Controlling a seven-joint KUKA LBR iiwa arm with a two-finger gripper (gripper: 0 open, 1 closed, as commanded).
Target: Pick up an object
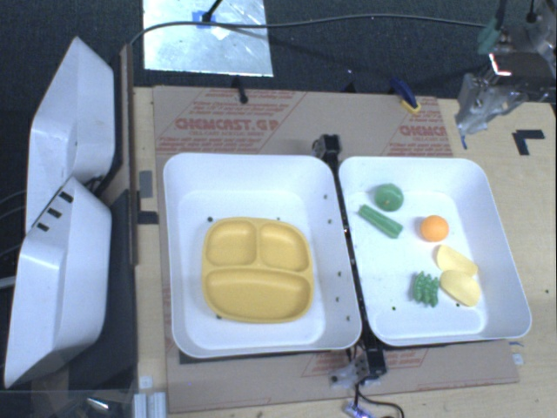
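The right bin (pixel 500 233) holds several small toy foods: a round green piece (pixel 388 196), a long green pod (pixel 380 221), an orange ball (pixel 433 227), two yellow pieces (pixel 456 259) (pixel 461 287) and a small green bunch (pixel 425 289). My gripper (pixel 474 111) hangs at the top right, above the bench and beyond the right bin's far corner. It is well apart from every object, and nothing shows in its grasp.
The left bin (pixel 252 165) carries a yellow divided plate (pixel 258 268). White housings (pixel 65 225) stand at the far left. A shiny metal sheet (pixel 207 24) and black cables lie behind the bins. A clamp (pixel 327 144) joins the bins at the back.
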